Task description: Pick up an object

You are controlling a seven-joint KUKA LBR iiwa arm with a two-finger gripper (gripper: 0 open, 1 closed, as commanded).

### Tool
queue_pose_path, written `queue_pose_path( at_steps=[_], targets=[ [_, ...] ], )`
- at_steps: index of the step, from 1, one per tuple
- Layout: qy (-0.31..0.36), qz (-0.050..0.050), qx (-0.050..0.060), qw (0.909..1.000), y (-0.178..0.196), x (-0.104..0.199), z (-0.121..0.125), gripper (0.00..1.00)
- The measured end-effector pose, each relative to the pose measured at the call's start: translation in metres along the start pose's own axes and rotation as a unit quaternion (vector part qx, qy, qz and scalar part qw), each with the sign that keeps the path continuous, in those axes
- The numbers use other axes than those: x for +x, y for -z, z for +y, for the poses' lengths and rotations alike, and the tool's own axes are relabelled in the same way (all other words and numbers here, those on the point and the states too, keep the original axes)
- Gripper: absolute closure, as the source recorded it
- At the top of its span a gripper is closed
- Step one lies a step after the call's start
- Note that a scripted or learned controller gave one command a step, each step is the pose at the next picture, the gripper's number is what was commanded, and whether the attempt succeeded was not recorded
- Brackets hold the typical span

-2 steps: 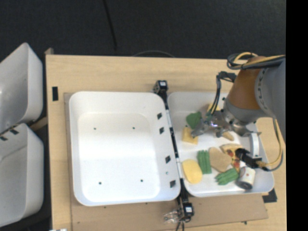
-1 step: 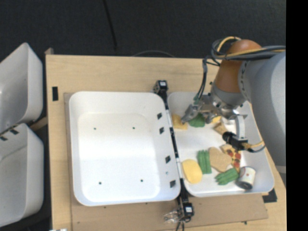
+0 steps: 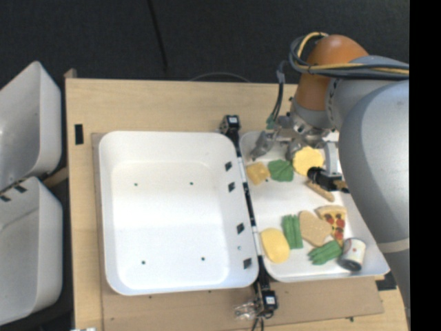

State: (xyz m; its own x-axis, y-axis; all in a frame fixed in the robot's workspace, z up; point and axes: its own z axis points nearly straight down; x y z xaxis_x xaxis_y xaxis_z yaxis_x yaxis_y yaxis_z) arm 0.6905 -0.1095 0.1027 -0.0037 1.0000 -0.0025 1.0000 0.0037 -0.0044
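Dark, almost black flooring surrounds the pale wooden counter, with a thin black cable trailing across the floor behind it. Two white moulded shapes stand off the counter's left edge. On the counter sit two shallow white plastic bins side by side, touching along their inner rims, where small black clips line the seam.

The left bin shows bare white floor with a few small dark dots. The right bin carries the toys. Near its far end lie a tan cube-like block, a crumpled green leafy piece just beside it, and a round yellow piece. A dark brown stick-shaped item lies close to the arm. Toward the near end are a yellow oval lemon-like piece, a green ridged strip, a tan bread-shaped slice, a pizza-like wedge with red spots, another green ridged piece and a small white-and-red cylinder.

The grey arm with its orange band reaches over the right bin's far end. Its jaws hang just above the tan block and green leafy piece; whether they are apart or together cannot be told, and nothing is seen between them.
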Motion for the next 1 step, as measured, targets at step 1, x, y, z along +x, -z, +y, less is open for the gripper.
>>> queue_pose_path(
  at_steps=[1],
  targets=[
    [-0.005,0.0,-0.001,1.0,-0.002,-0.0626,-0.0642,0.0]
  ],
)
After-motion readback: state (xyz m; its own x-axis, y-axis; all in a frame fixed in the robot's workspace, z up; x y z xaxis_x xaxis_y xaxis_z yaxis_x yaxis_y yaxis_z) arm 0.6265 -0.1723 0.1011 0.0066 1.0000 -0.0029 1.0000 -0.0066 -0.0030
